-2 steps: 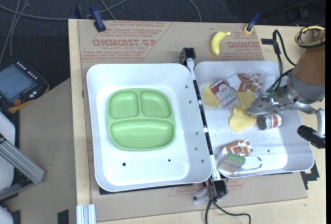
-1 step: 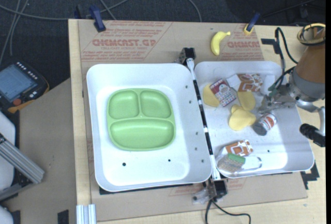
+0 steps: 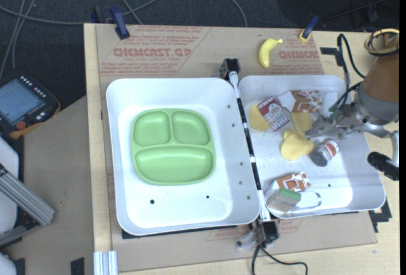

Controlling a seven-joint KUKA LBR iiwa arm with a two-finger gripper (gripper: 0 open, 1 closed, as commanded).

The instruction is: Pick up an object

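The right bin [image 3: 355, 194] holds several small objects. A red and white carton [image 3: 274, 114] lies by a flat yellow piece [image 3: 256, 119], with a second carton [image 3: 307, 102] behind them. A yellow lumpy fruit [image 3: 294, 147] rests mid-bin beside a small tipped can [image 3: 325, 152]. An orange, white and green packet [image 3: 288, 190] lies near the front wall. My gripper [image 3: 316, 132] reaches in from the right, low over the bin, just above the can and right of the yellow fruit. Nothing shows clearly between its tips.
The left bin [image 3: 120, 140] carries a green divided plate [image 3: 172, 145]. A yellow banana [image 3: 269, 51] lies on the bench behind the right bin. A clamp [image 3: 229, 67] joins the bins at the back. A handheld screen [image 3: 22, 105] sits far left.
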